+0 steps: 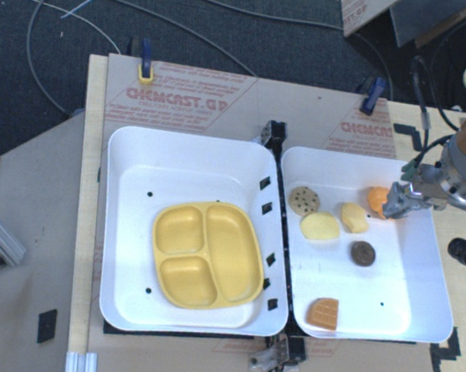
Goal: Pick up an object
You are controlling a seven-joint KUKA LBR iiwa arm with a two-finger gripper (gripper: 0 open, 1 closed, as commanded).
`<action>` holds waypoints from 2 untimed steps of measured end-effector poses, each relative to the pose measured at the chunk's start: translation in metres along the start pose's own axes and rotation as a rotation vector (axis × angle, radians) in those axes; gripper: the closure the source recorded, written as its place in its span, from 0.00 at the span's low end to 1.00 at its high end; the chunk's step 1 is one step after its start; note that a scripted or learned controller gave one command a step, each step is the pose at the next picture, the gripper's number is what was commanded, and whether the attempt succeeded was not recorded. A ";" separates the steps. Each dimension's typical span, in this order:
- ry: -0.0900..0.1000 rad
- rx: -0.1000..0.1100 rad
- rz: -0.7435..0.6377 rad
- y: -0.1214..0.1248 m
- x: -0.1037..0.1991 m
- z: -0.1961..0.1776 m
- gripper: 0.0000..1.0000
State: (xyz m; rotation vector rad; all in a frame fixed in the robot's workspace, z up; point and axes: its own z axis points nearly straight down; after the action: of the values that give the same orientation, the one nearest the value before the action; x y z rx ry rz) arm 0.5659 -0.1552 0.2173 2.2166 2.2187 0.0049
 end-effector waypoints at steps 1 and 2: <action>0.005 0.008 -0.004 -0.003 0.047 0.006 1.00; 0.005 0.007 -0.005 -0.010 0.101 -0.008 1.00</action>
State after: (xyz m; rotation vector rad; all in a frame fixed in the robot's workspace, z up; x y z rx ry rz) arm 0.5553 -0.0544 0.2246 2.2169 2.2308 0.0026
